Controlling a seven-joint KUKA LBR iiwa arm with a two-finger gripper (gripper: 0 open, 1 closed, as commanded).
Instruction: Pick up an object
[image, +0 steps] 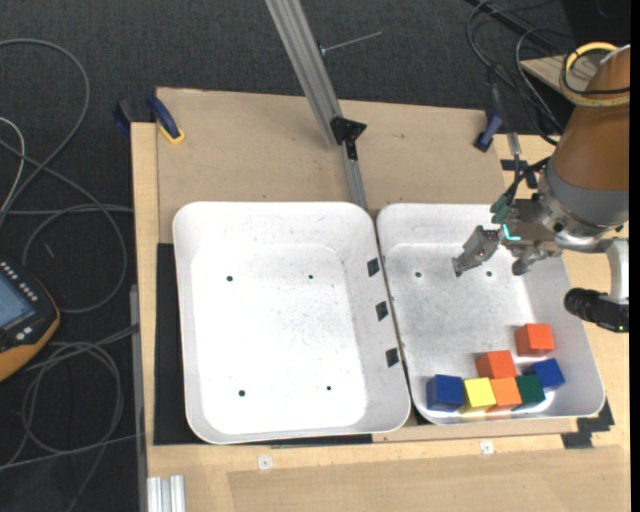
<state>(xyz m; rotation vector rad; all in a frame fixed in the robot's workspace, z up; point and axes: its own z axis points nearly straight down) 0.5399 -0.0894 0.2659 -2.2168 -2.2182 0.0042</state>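
Observation:
Several small blocks lie in the near right corner of the right bin (400, 300): an orange block (537, 338) set apart toward the back, another orange one (495, 363), a blue block (446, 390), a yellow block (479, 393), a green block (530, 388) and a second blue block (548, 375). My gripper (493, 262) hangs over the far part of this bin, well behind the blocks. It is open, its two fingers are spread apart, and nothing is between them.
The left bin (185, 300) sits beside the right one, its dark-speckled floor bare. A metal pole (315, 85) slants in from the top to the divide between the bins. Blue clamps (165, 118) grip the bench's back corners. Cables lie on the floor at left.

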